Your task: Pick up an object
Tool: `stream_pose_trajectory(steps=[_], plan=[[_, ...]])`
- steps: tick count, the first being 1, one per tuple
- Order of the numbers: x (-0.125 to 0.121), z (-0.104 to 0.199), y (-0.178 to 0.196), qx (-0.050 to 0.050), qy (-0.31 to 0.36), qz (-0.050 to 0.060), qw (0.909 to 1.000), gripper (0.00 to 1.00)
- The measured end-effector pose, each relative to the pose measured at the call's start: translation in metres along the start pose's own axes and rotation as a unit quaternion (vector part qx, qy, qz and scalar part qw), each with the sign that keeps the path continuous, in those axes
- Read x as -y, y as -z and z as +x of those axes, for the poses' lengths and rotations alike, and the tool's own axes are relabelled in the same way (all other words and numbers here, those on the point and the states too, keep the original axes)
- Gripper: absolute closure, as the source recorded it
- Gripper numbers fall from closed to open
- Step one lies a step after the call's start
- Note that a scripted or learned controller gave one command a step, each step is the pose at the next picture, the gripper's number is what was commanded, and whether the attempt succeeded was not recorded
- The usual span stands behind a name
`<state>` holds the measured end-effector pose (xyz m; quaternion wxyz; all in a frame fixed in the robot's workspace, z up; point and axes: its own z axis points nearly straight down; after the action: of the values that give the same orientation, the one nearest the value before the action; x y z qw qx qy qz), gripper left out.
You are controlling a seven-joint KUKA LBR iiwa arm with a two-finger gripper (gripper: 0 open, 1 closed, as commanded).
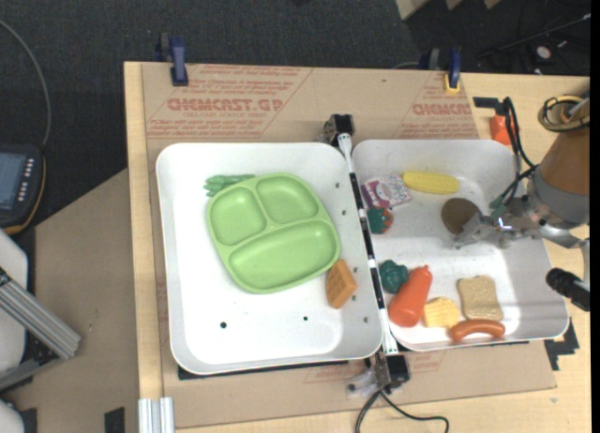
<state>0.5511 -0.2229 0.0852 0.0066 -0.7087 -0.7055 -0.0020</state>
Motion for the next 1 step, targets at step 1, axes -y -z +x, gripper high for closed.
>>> stream_pose_trajectory(steps=[1], plan=[[-0.0538,0.0474,-0.0005,0.006,0.005,-0.006,0.9999,0.00]])
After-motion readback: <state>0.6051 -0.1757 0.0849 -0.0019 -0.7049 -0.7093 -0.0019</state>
